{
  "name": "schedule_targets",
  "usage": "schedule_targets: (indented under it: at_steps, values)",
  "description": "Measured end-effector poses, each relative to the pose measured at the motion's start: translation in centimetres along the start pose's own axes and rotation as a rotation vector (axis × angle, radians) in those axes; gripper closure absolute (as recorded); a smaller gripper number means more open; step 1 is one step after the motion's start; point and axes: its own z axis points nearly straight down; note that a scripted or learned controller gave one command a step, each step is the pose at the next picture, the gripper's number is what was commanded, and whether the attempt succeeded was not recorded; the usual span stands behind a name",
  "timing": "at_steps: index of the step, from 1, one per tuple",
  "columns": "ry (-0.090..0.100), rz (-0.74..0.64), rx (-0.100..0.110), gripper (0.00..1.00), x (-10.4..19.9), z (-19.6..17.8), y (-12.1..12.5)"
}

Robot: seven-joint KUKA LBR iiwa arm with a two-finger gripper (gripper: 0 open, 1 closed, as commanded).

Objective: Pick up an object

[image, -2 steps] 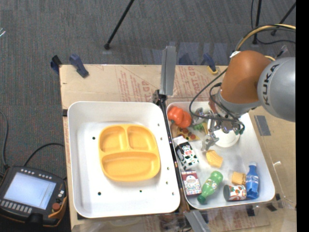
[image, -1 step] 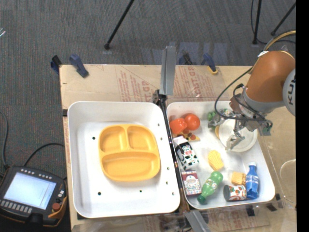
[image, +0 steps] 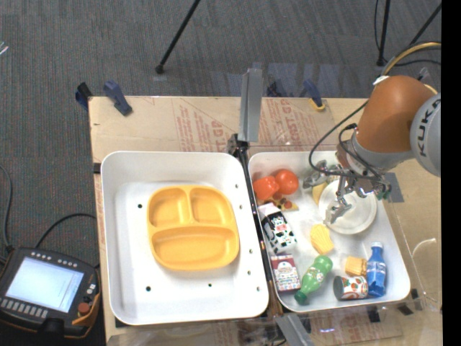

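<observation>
Claw [image: 344, 195] hangs over a white bowl [image: 353, 218], fingers spread wide, holding nothing, bowl's far rim hidden beneath it, yellow corn [image: 321, 238] just below-left, tomatoes [image: 276, 185] left.

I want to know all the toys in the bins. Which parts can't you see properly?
- White bowl, camera view: the end effector hangs in front of part of it.
- Yellow piece: mostly behind the end effector, shape unclear.
- Small carton: label too small to read.
- Can: print blurred.
</observation>
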Motion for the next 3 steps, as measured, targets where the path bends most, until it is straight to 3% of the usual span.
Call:
schedule_targets:
  at_steps: [1, 2, 3]
  values:
    - [0.002, -0.011, -0.001, 0.00, 8.5, 0.0, -1.3]
    - [-0.027, -0.230, 0.016, 0.00, 13.3, -0.7, 6.3]
    - [-0.030, -0.230, 0.016, 0.00, 13.4, -0.7, 6.3]
